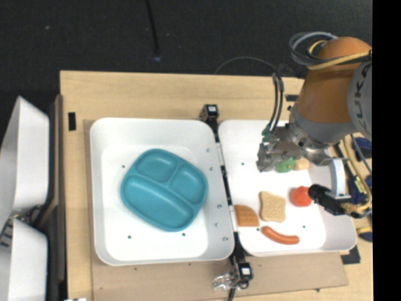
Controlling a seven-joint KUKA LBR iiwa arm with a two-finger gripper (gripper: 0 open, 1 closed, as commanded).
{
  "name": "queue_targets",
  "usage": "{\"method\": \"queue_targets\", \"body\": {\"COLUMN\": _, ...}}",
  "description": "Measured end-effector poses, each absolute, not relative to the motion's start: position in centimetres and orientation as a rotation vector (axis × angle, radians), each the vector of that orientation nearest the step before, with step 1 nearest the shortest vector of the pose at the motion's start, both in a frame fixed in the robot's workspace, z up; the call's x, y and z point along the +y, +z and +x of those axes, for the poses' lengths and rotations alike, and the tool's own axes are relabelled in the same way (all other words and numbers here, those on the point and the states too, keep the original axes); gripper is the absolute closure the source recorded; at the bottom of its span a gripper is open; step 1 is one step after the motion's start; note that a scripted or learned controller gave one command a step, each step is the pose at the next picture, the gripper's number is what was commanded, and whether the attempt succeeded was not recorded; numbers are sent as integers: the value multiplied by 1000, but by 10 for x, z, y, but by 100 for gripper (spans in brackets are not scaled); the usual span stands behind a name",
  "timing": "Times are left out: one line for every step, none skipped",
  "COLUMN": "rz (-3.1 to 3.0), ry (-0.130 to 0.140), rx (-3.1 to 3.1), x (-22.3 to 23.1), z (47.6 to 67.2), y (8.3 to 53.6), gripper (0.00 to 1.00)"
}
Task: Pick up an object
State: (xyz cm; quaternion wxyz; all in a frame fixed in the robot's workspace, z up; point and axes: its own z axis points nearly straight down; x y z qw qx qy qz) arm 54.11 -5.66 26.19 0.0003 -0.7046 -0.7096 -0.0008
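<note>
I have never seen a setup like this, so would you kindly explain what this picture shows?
One camera above the bench looks down at a slant. The grey robot arm with an orange band reaches in from the right; its two-finger gripper is low in the right white bin, by a small green object. Whether it holds anything is unclear. That bin also has a slice of toy bread, a brown toast-like piece, a red round toy and an orange-red toy sausage. The left white bin holds a teal divided plastic plate.
</note>
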Motion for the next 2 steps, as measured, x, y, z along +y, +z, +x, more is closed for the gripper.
{"method": "queue_targets", "body": {"rz": -2214, "ry": 0, "rx": -2228, "x": -1, "z": 522, "y": 253, "gripper": 100}}
{"method": "queue_targets", "body": {"rz": -2213, "ry": -4, "rx": -2230, "x": 44, "z": 521, "y": 254, "gripper": 100}}
